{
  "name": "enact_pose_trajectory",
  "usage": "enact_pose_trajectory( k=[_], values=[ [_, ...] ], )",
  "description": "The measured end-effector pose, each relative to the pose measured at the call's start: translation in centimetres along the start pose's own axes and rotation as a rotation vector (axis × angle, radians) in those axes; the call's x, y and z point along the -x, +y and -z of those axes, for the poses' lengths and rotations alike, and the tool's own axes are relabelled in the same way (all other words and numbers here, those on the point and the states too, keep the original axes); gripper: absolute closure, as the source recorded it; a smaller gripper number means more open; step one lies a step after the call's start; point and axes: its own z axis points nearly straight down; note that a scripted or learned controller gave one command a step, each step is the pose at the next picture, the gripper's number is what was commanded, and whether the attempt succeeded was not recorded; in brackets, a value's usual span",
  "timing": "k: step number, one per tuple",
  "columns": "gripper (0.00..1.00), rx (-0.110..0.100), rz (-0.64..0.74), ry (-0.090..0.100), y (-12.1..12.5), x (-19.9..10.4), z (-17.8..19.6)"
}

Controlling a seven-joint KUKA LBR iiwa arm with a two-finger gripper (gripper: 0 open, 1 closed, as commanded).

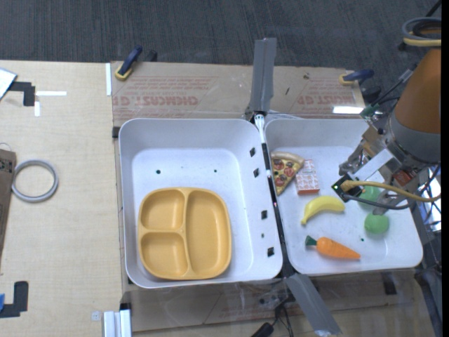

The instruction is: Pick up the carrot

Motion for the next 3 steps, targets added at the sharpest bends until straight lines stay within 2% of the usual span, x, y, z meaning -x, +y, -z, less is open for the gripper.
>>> enact_pose_trajectory(
  k=[1, 2, 3],
  values=[
    [0.0, -0.003, 0.245, -0.001, -5.0, -1.6, -9.7],
    [0.0, -0.001, 0.322, -0.001, -9.3, -6.5, -9.7],
    [0.0, 0.0, 0.308, 0.0, -11.2, -14.2, -4.1]
  ],
)
